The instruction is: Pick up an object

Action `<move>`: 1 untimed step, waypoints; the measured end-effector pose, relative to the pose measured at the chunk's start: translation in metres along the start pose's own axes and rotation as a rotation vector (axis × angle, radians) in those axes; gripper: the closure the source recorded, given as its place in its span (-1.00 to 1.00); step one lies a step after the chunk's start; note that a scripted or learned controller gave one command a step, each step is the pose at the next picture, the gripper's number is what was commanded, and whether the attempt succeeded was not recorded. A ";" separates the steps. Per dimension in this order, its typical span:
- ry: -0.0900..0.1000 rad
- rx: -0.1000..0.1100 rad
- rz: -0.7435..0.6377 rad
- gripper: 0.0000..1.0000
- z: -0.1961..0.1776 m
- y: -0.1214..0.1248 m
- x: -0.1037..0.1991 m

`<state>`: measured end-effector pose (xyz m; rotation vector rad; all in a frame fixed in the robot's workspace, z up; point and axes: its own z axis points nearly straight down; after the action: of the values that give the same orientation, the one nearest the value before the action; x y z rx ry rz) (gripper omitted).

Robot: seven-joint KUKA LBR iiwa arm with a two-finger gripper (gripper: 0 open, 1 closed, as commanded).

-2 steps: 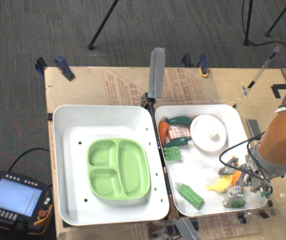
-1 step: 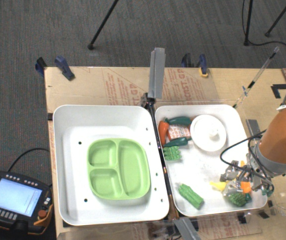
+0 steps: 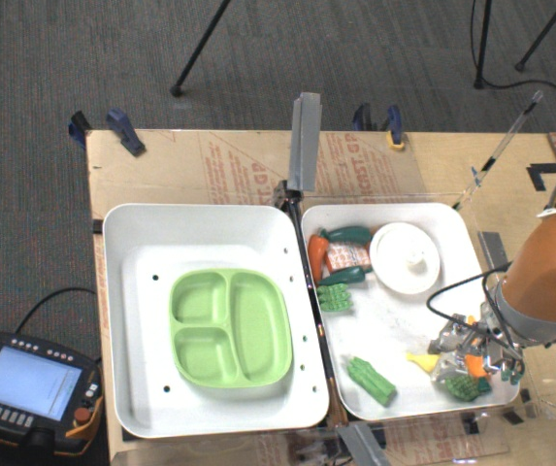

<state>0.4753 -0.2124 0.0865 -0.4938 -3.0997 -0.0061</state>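
Note:
My gripper [image 3: 471, 349] hangs low over the near right corner of the right bin [image 3: 457, 217]. Right beneath and beside it lie a small orange piece [image 3: 474, 364], a dark green knobbly toy [image 3: 464, 387] and a yellow wedge [image 3: 421, 361]. I see nothing clearly held. A long green block [image 3: 371, 380] lies at the bin's front, left of the gripper. Along the bin's left side are an orange carrot [image 3: 317, 255], a red and white packet [image 3: 347, 256], a dark green vegetable [image 3: 347, 233] and a small light green toy [image 3: 335, 297].
A white round lid [image 3: 406, 256] rests at the back of the right bin. The left bin [image 3: 122, 260] holds a green divided plate [image 3: 231, 328]. A grey post [image 3: 305, 153] stands behind the bins. A teach pendant [image 3: 30, 388] lies at the lower left.

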 end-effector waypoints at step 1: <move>-0.005 0.001 -0.038 1.00 -0.001 0.024 -0.066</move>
<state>0.5457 -0.2099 0.0877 -0.4356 -3.1138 -0.0034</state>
